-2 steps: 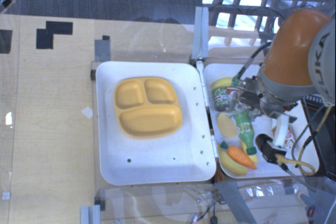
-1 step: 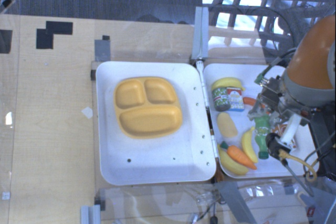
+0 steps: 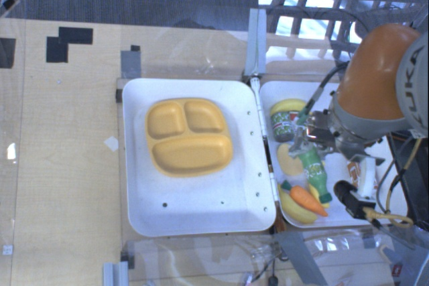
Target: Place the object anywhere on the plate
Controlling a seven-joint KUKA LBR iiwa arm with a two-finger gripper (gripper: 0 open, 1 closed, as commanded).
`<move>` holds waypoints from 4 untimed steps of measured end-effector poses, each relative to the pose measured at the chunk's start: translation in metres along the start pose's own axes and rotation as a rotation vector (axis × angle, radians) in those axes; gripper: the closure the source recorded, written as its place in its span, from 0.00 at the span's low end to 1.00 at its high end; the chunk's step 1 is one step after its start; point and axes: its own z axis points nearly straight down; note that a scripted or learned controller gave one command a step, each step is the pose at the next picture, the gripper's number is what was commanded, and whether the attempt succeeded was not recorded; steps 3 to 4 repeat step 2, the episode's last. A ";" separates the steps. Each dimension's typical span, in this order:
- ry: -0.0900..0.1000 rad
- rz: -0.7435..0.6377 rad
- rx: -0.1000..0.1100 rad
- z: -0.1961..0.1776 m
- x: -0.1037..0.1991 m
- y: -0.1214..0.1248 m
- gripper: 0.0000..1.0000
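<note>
The KUKA arm's orange-banded wrist (image 3: pixel 375 74), nearest the lens, hangs over the right bin (image 3: pixel 320 85), its fingers (image 3: pixel 303 134) lowered among the toy food; whether they are parted or clenched cannot be told from this angle. Just below them lies a green bottle (image 3: pixel 315 174), with a carrot (image 3: pixel 307 198) resting on a banana (image 3: pixel 295 207) beyond it. Touching them on the far side stands a green-labelled can (image 3: pixel 284 125), a yellow fruit (image 3: pixel 288 106) behind it. Well to their left, in the left bin (image 3: pixel 194 218) on the counter (image 3: pixel 60 164), the yellow divided plate (image 3: pixel 189 136) carries nothing. Judged from this, no object is yet visibly grasped; the pick, carry and placing all remain.
</note>
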 end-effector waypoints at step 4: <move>-0.001 -0.055 0.000 -0.002 -0.019 0.053 0.00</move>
